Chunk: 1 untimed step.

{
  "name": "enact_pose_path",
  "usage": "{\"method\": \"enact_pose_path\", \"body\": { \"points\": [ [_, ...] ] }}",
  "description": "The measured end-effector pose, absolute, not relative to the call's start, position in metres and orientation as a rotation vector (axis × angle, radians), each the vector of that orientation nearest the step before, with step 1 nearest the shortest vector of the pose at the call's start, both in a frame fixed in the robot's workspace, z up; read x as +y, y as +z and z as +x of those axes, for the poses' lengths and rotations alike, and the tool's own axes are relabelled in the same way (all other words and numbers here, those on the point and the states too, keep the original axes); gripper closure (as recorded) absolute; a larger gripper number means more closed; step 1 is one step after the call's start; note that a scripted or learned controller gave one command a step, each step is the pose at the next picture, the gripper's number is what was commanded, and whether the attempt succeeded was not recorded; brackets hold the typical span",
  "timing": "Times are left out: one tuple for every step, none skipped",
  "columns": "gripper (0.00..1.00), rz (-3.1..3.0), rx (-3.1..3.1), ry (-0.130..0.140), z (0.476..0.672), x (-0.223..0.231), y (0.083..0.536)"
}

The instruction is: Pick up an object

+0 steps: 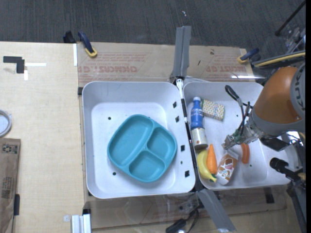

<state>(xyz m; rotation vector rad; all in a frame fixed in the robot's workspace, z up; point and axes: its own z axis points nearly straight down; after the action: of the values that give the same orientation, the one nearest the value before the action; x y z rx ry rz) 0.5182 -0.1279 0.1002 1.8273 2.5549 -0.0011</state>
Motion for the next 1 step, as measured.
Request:
{"method": "enact_pose_path", "body": {
  "points": [
    [0.00, 1.828, 2.555, -0.001, 0.5181, -0.1279, 0.1001]
  ]
}}
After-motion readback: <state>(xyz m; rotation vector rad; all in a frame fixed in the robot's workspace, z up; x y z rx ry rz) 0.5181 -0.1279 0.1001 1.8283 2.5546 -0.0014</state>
